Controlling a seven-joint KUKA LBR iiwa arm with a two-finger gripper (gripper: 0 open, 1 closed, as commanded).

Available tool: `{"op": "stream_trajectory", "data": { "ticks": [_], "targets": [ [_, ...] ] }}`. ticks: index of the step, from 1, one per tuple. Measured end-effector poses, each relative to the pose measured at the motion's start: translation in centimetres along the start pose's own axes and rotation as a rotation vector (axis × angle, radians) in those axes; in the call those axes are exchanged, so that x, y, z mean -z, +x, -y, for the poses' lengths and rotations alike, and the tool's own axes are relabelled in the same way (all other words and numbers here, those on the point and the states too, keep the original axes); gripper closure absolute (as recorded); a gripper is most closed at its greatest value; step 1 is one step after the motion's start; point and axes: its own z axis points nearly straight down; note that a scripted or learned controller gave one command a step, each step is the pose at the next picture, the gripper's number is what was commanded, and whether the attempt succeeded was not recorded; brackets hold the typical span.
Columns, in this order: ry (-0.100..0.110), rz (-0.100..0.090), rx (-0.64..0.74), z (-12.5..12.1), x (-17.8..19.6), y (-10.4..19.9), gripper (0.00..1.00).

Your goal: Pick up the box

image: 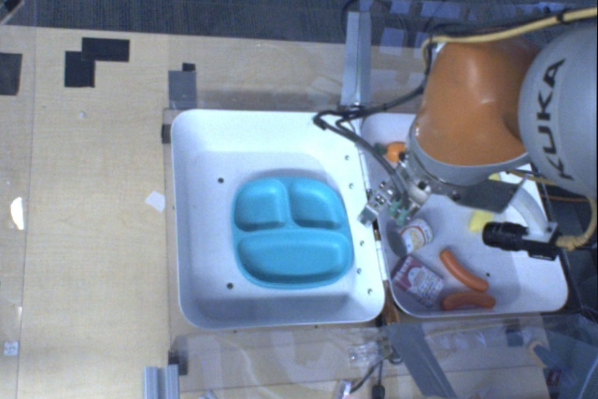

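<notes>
Jaws' state cannot be told; the box [418, 280] lies just below them.

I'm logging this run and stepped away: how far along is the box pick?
Done: the arm has reached over the right bin. In hand: nothing I can confirm; the gripper sits low at that bin's left edge. Left: the grasp and lift. Sausages and a packet lie nearby; no box is identifiable.
</notes>
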Motion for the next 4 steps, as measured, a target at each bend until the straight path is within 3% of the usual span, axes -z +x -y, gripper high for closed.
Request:
{"op": "stream_trajectory", "data": {
  "ticks": [1,2,3,4],
  "targets": [
    [-0.001,0.003,0.106,-5.6,1.3,-9.3,1.0],
    [-0.001,0.003,0.106,-5.6,1.3,-9.3,0.0],
    [0.001,0.001,0.002,-5.1,-6.8,-16.1,0.0],
    [-0.003,0.004,0.215,-8.8,-2.9,-12.8,0.0]
  ]
}}
